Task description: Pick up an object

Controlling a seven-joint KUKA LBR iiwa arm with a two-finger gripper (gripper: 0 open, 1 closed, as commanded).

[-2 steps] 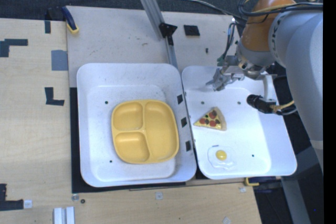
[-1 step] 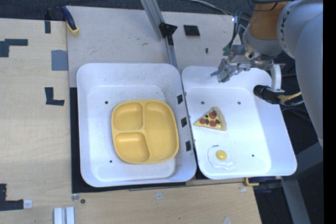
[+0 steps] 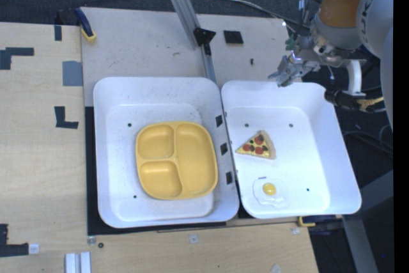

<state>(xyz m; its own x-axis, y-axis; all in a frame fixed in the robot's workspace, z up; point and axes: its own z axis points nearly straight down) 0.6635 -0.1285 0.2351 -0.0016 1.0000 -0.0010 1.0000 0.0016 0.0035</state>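
While the end effector [image 3: 285, 75], grip state unclear, hangs over the bin's far rim, the pizza slice [image 3: 257, 146] lies well apart.

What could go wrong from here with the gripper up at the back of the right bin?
The pizza slice and fried egg lie flat on the right bin floor, so a grasp may slide off and come up with nothing. The gripper hangs near the bin's back rim, so a straight descent might clip that rim. The two items lie near each other, so reaching for one might nudge the other.
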